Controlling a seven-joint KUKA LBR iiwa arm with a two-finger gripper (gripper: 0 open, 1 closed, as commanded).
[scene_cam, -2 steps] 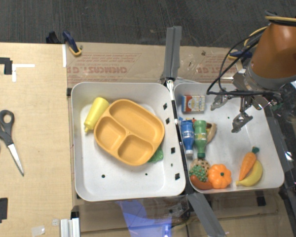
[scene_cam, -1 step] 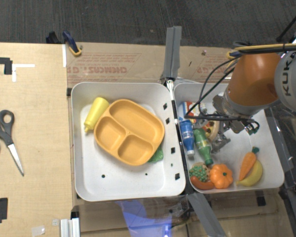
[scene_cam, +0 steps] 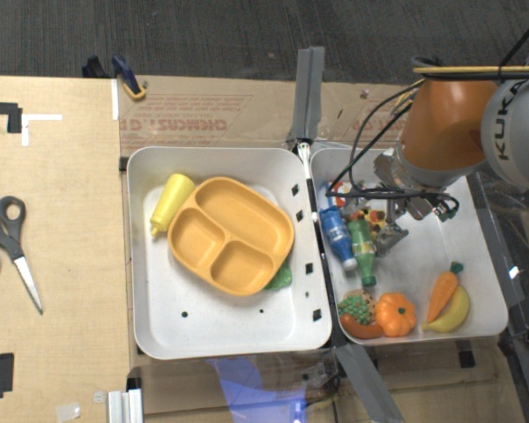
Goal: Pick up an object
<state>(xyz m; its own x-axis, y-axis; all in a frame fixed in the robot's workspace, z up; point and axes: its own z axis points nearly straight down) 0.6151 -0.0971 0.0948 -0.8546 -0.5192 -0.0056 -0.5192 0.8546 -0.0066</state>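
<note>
My gripper (scene_cam: 381, 218) reaches down into the right bin (scene_cam: 489, 263) from under the orange wrist band, over a heap of small toys. Just to its left lie a blue bottle (scene_cam: 337, 233) and a green bottle (scene_cam: 362, 247), side by side. The wrist and cables hide the fingers. Toward the bin's front sit a small orange pumpkin (scene_cam: 396, 314), a carrot (scene_cam: 442, 293), a banana (scene_cam: 455, 314) and a red bowl of mixed bits (scene_cam: 358, 315).
The left bin (scene_cam: 150, 315) holds an orange divided plate (scene_cam: 230, 234), a yellow bottle (scene_cam: 171, 201) at its left, and something green (scene_cam: 282, 278) peeking from under the plate. Scissors (scene_cam: 16, 245) lie on the bench at far left.
</note>
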